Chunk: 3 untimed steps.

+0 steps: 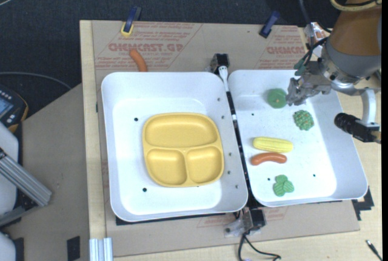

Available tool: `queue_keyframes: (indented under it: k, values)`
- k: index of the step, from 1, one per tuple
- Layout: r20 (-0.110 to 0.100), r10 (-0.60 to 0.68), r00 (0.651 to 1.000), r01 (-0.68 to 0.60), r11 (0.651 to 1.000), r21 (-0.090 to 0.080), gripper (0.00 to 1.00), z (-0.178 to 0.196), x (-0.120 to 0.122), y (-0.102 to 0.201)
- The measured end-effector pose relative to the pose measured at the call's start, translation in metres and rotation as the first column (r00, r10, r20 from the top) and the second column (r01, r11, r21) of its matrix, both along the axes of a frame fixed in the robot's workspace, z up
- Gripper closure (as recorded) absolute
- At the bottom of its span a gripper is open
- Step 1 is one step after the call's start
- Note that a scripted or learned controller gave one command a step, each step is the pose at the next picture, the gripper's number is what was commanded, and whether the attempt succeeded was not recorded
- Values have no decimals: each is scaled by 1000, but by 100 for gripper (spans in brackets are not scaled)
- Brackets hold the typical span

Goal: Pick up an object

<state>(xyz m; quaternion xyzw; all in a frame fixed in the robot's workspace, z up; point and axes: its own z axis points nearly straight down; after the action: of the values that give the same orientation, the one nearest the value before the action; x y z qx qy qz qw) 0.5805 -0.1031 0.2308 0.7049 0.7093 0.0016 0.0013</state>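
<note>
Hovering just right of the round green toy, the gripper, grasp state unclear, may nudge it aside.

Two bins sit side by side on a board. The left bin holds a divided tray at its middle. In the right bin, a round vegetable lies at the far end, with the gripper just right of it. A broccoli piece lies nearer and to the right. A corn cob lies mid-bin, a sausage just before it, a leafy piece nearest. Another sausage lies on the board beyond the left bin.
</note>
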Motion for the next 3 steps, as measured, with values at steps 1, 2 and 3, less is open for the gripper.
queue_keyframes:
  k: [1, 2, 3]
  values:
    - [-1, 0, 1000, 0, 1000, 1, 100, -11, 15, 52]
    - [0, -1, 1000, 1, 1000, 0, 100, -16, 44, 94]
    - [0, -1, 1000, 1, 1000, 1, 100, -14, 54, 132]
